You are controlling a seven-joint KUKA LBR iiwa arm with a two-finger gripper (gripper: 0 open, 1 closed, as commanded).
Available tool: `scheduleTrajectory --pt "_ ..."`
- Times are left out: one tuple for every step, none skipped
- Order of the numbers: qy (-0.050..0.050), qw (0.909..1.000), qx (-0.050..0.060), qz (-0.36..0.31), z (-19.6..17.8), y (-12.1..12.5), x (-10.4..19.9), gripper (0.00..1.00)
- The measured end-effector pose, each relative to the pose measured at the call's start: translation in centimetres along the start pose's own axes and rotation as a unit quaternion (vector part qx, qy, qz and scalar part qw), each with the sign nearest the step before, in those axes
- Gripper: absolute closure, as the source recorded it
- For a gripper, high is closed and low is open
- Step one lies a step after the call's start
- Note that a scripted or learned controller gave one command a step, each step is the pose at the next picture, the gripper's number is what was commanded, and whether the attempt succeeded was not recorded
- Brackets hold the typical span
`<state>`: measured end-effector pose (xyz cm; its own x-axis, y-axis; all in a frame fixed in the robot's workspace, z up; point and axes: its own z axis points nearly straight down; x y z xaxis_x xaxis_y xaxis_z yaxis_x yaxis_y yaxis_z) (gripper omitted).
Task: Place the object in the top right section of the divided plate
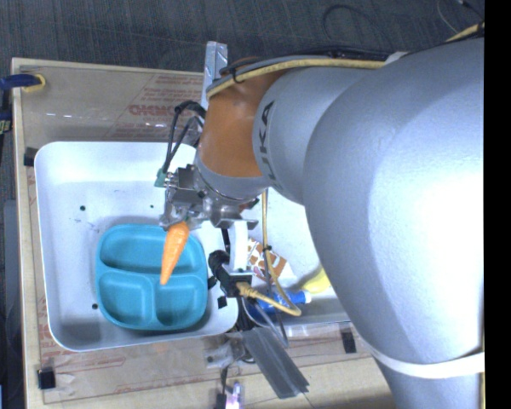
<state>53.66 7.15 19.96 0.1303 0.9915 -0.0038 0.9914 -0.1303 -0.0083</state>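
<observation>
An orange carrot hangs point-down over the blue divided plate, which lies in the left white bin. The carrot's thick top end sits between the fingers of my gripper, which is shut on it. Its tip hovers over the ridge between the plate's big upper section and the lower right section. The grey arm with its orange band reaches in from the right and hides most of the right bin.
Small colourful objects, among them something yellow and something blue, lie in the right bin just past the plate's right edge. A black clamp and bracket sit at the bench's front edge. The left bin's upper floor is bare white.
</observation>
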Motion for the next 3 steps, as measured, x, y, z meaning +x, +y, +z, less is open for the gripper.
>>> scheduleTrajectory --pt "0.000 1.0000 -0.001 -0.001 -0.7 -0.9 6.0 1.00" --pt "0.000 0.9969 -0.001 0.079 -2.9 -4.1 -1.9 1.00" --pt "0.000 0.9998 -0.003 -0.017 -8.1 -2.4 5.4 1.00"
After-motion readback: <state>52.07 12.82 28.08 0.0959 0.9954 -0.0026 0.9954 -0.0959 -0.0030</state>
